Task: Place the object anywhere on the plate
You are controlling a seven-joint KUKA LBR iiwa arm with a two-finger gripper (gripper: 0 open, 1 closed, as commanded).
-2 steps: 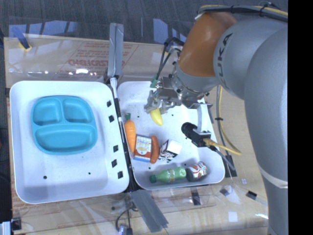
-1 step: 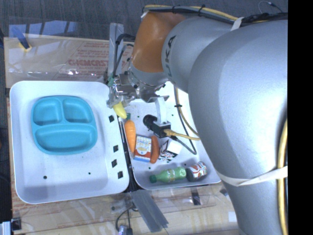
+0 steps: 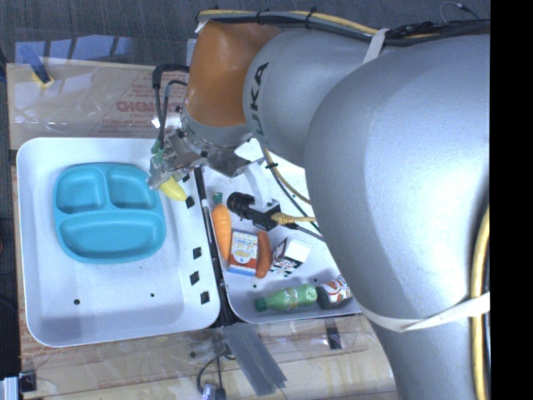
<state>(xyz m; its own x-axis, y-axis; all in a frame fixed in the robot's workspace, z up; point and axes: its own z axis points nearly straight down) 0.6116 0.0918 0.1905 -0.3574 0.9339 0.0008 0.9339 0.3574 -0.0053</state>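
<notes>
A blue plate [image 3: 108, 211] with three compartments lies in the left white bin [image 3: 50, 307], and just right of the plate the tool [image 3: 169, 173] pinches a small yellow object [image 3: 174, 191] above the bin floor, while further right a carrot [image 3: 221, 227] and green bottle [image 3: 290, 298] lie in the right bin [image 3: 250, 311].

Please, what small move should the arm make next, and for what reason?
Probably a short shift toward the view's left. The gripper hangs over the left bin, with a yellow object at its tip, just right of the blue plate. The yellow object is beside the plate's rim, not yet over it, so releasing now might miss the plate.
</notes>
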